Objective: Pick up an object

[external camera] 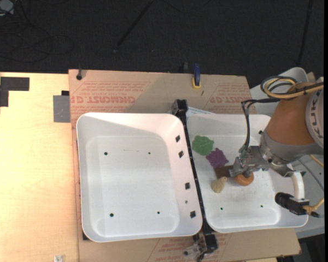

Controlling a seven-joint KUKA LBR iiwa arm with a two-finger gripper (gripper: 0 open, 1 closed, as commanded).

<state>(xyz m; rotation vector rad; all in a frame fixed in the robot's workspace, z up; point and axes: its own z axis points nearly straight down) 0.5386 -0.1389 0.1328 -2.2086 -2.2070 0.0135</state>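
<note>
In the right bin [246, 214] lie a green lump [203, 144], a purple piece [216, 158], a small brown thing [222, 172], a beige piece [218, 185] and an orange round thing [244, 179]. My gripper [241, 168] is down in this bin, right over the orange thing and just right of the brown one. The gripper body hides its fingertips, and I cannot see anything held between them.
The left bin [131, 176] stands beside the right one, with a black divider and clips [187, 162] between them. Both bins rest on brown cardboard [131, 91]. A pale wooden bench top [27, 168] extends to the left.
</note>
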